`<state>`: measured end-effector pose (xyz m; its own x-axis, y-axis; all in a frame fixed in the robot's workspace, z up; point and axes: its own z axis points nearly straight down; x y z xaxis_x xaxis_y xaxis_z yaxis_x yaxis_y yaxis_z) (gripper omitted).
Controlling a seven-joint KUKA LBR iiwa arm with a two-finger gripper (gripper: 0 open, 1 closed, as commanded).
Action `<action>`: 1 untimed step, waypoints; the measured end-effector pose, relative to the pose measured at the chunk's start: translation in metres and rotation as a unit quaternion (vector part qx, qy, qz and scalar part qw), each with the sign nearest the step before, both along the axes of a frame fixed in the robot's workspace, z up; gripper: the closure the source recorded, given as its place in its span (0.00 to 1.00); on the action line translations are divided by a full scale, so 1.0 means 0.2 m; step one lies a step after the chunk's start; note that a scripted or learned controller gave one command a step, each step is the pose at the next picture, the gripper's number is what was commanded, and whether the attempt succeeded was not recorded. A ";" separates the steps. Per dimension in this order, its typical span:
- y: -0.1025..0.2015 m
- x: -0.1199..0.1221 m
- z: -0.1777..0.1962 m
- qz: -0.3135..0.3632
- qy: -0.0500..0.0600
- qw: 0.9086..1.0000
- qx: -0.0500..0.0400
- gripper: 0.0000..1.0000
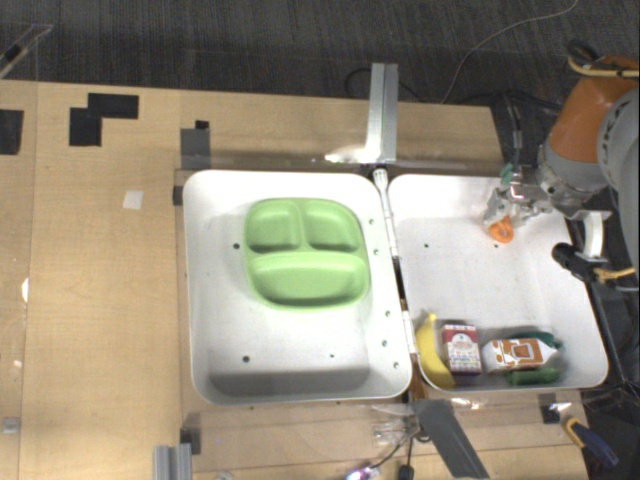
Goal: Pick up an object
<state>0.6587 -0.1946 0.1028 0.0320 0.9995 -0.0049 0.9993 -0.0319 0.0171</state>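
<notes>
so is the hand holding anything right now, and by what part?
Cannot tell. The hand is at the far right corner of the right bin, with a small orange thing right below its tip; whether it is gripped isn't clear.

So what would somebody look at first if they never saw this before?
Probably the big green tray with three sections, sitting in the middle of the left white bin. Next, the robot's claw at the top of the right bin, with something small and orange just under it. After that, the yellow banana and little cartons lined up along that bin's near edge.
</notes>
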 end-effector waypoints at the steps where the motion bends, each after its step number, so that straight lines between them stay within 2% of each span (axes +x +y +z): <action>1: 0.35 0.06 0.50 0.040 0.004 0.999 0.002 1.00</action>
